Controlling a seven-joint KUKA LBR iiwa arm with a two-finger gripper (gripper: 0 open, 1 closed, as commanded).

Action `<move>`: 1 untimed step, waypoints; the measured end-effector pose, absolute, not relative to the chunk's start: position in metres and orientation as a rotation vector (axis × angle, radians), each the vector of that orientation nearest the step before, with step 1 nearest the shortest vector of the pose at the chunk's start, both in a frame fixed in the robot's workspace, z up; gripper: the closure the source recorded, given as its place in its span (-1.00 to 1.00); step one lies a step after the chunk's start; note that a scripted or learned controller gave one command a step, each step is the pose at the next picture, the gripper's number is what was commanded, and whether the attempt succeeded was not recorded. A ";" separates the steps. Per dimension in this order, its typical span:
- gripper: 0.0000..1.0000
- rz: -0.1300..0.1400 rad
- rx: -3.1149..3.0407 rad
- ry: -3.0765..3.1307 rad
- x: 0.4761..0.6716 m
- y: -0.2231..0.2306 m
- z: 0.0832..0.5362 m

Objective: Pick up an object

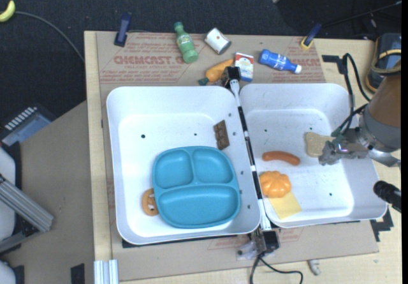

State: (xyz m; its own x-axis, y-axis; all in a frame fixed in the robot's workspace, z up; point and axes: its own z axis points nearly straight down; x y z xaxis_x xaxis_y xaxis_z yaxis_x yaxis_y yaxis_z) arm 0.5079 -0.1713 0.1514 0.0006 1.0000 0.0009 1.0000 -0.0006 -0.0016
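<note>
Tan object (313, 143) touches gripper (326, 152) in right bin (338, 101).

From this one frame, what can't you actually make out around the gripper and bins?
- Gripper: too small and blurred in the camera view to tell whether it is open or shut.
- Tan object: touching the gripper or merely beside it, unresolved.
- Pretzel: partly hidden under the blue tray.
- Arm: cut off by the frame's right edge.
</note>
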 end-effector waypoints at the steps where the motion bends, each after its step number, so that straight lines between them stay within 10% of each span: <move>1: 1.00 0.000 -2.217 -2.222 0.513 -0.094 0.160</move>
